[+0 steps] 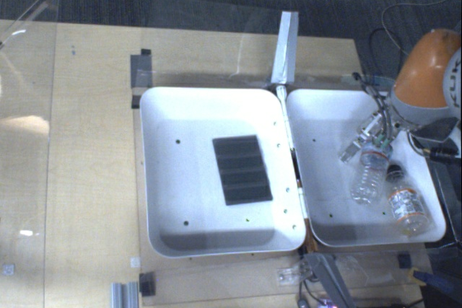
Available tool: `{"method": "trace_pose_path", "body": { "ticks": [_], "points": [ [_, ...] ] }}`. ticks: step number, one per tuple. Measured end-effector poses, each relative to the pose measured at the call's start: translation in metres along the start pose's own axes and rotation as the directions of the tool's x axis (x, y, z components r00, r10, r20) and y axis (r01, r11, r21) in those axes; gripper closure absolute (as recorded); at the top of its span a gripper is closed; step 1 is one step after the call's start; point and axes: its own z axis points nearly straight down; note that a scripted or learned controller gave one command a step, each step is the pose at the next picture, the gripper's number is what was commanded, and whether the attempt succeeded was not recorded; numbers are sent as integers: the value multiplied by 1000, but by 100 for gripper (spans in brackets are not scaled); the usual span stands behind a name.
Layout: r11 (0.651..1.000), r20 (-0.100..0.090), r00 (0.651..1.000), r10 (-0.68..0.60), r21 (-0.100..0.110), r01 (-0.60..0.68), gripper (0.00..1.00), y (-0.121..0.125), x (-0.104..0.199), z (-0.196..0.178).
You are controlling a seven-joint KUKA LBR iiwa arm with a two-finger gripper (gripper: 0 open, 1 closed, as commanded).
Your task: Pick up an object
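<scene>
My gripper [363, 141] hangs low over the right bin [317, 155], reaching in from the right under the orange wrist band. Just below it lies a clear plastic bottle [367, 178], its upper end right at the gripper's tip; whether they touch is unclear. A second clear bottle with an orange label [406, 207] lies near the bin's front right corner. A small dark object [395, 172] sits between the two bottles. In the left bin [166, 155] a black ribbed rectangular pad [242, 169] lies flat near the middle.
A metal divider strip [285, 47] rises behind the seam between the bins. Cables [404, 18] run at the far right behind the arm. The wooden bench [72, 155] stretches out to the left under a clear sheet.
</scene>
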Motion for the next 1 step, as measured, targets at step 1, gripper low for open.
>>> {"method": "trace_pose_path", "body": {
  "ticks": [1],
  "points": [
    [1000,6,1000,-1,-6,1,100,3,-1,-13]
  ]
}}
